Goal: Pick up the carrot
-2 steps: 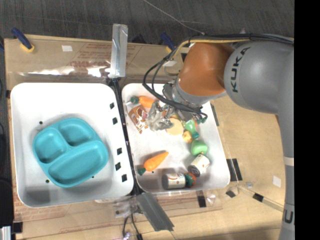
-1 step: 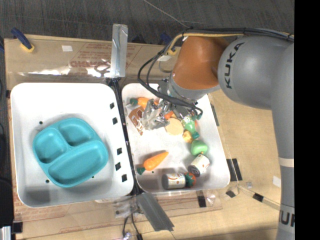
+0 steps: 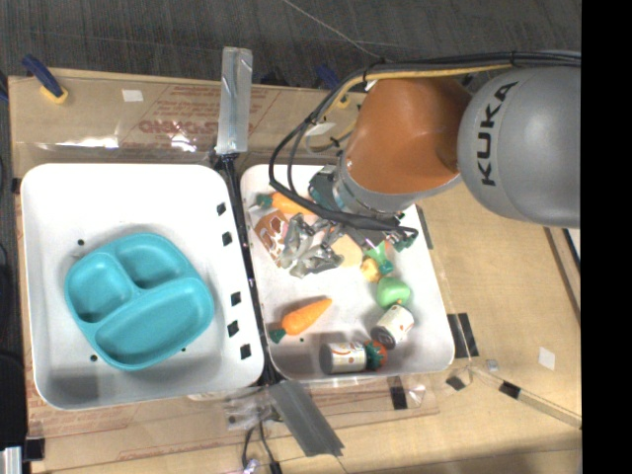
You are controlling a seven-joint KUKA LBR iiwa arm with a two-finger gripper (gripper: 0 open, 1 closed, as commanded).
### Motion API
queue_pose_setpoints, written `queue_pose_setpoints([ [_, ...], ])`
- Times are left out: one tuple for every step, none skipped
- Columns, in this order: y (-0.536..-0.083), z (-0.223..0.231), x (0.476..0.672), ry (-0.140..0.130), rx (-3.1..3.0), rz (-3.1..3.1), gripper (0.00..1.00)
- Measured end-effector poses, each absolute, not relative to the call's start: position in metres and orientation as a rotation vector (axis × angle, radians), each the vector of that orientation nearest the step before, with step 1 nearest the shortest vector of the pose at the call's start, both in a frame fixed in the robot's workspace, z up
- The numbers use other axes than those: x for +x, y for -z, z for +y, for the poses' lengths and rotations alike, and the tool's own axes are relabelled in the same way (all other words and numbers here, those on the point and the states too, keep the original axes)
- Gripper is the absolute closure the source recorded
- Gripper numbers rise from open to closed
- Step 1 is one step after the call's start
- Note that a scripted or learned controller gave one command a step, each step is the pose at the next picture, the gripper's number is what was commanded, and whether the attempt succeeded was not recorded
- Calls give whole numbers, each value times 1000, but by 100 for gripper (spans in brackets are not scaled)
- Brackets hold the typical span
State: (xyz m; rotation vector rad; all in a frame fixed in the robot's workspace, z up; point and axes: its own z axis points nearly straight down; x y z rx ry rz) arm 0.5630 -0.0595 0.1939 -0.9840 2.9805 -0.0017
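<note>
Step in hand, by judgement: the approach. The carrot has not been taken; it lies loose on the floor of the right bin, toward the table's near edge, its orange tip pointing up and right and its green end down and left, close to the bin's left wall.

The hand hangs over the middle of the same bin, on the far side of the carrot and a little toward the bin's left wall, apart from it with bare bin floor between. Whether its metal parts stand wide or narrow cannot be told; they merge with the clutter beneath. Nothing is visibly held.

Other contents noted: a green item and a small white container to the right of the carrot, and a can lying at the near wall just below it. The left bin holds a teal divided plate.

Next move, by judgement: shift the hand toward the near edge until it stands over the carrot's middle, turn it to close across the narrow body, then descend. The can and the left wall leave limited room.
</note>
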Motion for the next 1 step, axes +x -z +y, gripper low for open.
queue_pose_setpoints([
  [-193,-60,562,0,-984,2983,0],
])
